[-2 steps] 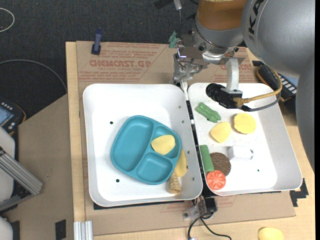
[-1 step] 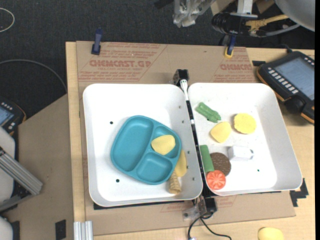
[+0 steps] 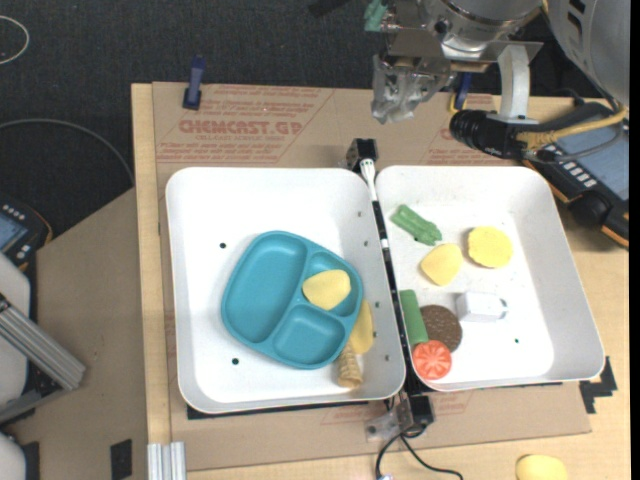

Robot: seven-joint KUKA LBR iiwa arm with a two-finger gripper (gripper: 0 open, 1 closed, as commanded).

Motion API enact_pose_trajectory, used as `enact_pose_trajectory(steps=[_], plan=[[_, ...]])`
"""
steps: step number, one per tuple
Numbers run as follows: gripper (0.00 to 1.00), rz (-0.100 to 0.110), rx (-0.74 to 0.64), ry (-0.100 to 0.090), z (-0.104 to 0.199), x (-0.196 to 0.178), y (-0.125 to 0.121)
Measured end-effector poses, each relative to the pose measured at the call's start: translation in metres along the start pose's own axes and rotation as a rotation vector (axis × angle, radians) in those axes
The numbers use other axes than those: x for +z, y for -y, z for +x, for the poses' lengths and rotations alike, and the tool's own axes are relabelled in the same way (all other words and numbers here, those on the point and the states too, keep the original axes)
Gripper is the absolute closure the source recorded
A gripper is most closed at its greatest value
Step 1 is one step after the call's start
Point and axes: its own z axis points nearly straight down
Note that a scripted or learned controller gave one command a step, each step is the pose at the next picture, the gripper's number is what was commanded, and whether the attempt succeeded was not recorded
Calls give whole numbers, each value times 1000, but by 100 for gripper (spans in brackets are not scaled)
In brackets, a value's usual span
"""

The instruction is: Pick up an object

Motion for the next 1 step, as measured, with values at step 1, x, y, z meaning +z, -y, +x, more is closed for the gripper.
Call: enact_pose_trajectory(steps=[1], plan=[[100,3,4,0,-63,67,47]])
